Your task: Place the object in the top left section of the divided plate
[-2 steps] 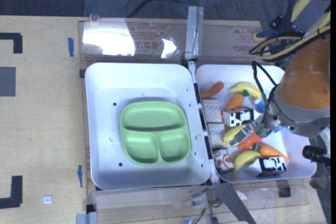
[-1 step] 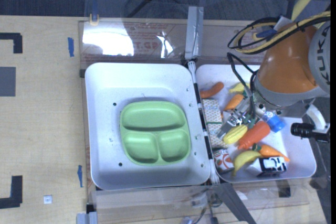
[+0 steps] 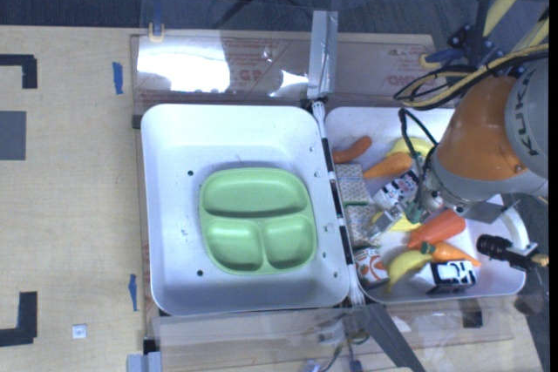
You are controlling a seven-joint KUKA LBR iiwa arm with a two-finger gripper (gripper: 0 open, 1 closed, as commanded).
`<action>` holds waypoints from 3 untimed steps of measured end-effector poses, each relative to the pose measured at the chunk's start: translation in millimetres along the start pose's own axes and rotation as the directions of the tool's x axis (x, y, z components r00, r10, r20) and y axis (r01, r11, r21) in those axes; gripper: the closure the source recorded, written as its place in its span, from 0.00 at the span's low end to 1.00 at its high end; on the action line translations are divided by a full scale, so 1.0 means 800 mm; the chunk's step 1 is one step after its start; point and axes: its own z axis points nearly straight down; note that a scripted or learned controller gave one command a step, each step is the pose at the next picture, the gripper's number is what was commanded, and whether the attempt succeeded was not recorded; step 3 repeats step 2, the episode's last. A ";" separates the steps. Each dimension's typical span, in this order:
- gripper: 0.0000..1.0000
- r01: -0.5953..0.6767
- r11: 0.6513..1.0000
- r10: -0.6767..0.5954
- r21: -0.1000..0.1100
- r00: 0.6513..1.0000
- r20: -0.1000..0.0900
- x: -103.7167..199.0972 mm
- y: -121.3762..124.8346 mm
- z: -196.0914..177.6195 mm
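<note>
A green divided plate [image 3: 257, 218] lies in the left white bin [image 3: 166, 187], with one long section across its far side and two smaller ones at the near side; nothing lies on it. My gripper [image 3: 406, 198] hangs low over the right bin [image 3: 514, 226], under the orange-banded wrist [image 3: 484, 139], in among a pile of toy food. Right beside it are an orange carrot [image 3: 436, 228] and another carrot [image 3: 389, 165]. The wrist hides what lies directly below it, and I see nothing lifted clear of the pile.
The right bin also holds a reddish sausage [image 3: 351, 149], a banana [image 3: 399, 266], a third carrot [image 3: 453, 253], a checkered packet [image 3: 351, 185], a small can [image 3: 370, 266] and a blue-and-white box [image 3: 453, 273]. A ridge [image 3: 336, 196] divides the bins.
</note>
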 end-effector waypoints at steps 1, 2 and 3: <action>0.00 0.045 0.999 -0.045 0.005 0.999 -0.001 0.069 -0.017 -0.106; 0.00 -0.048 0.999 0.048 0.003 0.999 0.001 0.069 0.036 -0.106; 0.00 -0.048 0.999 0.048 0.003 0.999 0.001 0.069 0.036 -0.106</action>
